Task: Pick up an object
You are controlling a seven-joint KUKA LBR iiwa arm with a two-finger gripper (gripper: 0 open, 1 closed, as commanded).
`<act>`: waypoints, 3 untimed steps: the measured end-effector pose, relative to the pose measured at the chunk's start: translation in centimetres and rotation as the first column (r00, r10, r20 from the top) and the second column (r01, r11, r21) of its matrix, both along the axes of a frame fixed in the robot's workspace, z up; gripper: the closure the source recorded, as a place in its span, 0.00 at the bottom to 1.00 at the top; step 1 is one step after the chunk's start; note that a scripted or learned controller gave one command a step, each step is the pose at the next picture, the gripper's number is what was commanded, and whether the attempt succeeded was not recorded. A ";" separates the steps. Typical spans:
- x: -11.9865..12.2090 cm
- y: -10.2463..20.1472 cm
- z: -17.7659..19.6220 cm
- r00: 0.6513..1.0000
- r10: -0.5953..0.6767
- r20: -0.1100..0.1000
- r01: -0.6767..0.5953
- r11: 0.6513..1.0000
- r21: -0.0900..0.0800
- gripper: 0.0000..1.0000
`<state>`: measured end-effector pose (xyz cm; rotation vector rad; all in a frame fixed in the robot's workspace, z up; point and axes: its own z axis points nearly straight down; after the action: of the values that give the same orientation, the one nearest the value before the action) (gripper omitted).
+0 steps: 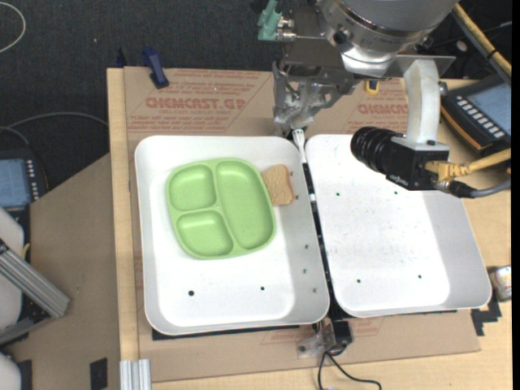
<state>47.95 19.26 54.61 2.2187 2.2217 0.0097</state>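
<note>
Gripper (297, 114): seen above the far edge of the bench, over the seam where the two bins meet; whether it is released or clenched cannot be told (the tips are lost in blur), and nothing is seen held.
Left bin (162, 287): a green divided tray (219, 208) with three compartments is laid in its far half.
Cracker (279, 184): a tan, biscuit-like piece is found touching the tray's right rim, in the left bin near the seam, lying flat.
Right bin (398, 258): its white floor is marked by small dark specks.
Black camera unit (390, 157): mounted over the right bin's far edge.
Cardboard sheet (203, 96): placed under both bins.
</note>
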 end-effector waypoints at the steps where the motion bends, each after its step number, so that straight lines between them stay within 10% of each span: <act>1: 0.6 -0.6 -17.5 1.000 -0.004 -0.023 0.003 1.000 -0.011 1.00; 2: 0.8 3.4 0.0 1.000 0.004 0.014 -0.004 1.000 0.007 1.00; 3: -0.1 -2.6 -1.1 1.000 -0.007 -0.009 0.007 1.000 -0.004 1.00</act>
<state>47.87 16.70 53.55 2.2288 2.2159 -0.0047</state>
